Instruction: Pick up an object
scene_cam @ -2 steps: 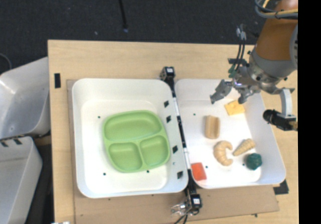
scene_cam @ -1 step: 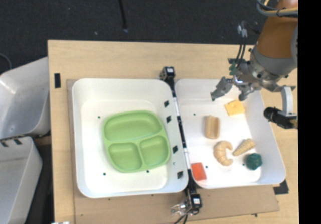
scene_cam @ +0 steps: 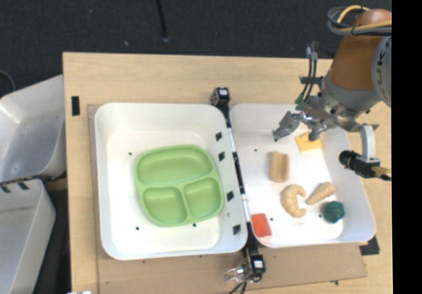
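Wooden bench [scene_cam: 151, 75] on dark floor [scene_cam: 198, 2]; tool [scene_cam: 300, 126] spread open, empty, above right bin [scene_cam: 257, 121].

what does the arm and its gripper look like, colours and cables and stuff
The arm is a thick rounded body, orange-brown on its upper part with a grey metallic section below near the wrist. Yellowish and dark cables loop over its top. The gripper is dark grey metal with two angular fingers, and small black brackets and fittings stick out from the wrist.
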Tool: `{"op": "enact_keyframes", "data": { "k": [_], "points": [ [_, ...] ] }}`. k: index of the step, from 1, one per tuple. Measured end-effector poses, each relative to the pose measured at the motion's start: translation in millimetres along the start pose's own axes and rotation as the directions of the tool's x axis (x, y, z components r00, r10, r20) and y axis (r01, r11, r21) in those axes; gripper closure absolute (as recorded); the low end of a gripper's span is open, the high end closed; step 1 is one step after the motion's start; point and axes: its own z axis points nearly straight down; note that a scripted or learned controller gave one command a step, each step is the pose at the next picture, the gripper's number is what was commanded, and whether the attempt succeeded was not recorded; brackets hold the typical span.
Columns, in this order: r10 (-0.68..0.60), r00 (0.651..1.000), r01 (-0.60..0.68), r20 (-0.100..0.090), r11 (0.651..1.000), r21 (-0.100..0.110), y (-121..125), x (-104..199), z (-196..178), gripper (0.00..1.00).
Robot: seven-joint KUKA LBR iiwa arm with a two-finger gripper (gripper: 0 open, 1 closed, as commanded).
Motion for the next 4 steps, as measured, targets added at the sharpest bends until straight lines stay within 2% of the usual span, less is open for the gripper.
{"op": "enact_keyframes", "data": {
  "k": [2,3,4],
  "points": [
    [0.002,1.0,-0.002,-0.001,1.0,0.002,-7.8,-1.0,109.3,0.0],
    [0.007,1.0,-0.007,0.0,1.0,-0.006,-6.2,-2.3,95.5,1.0],
    [0.003,1.0,-0.003,-0.001,1.0,-0.007,-3.5,-3.0,52.2,1.0]
  ]
}}
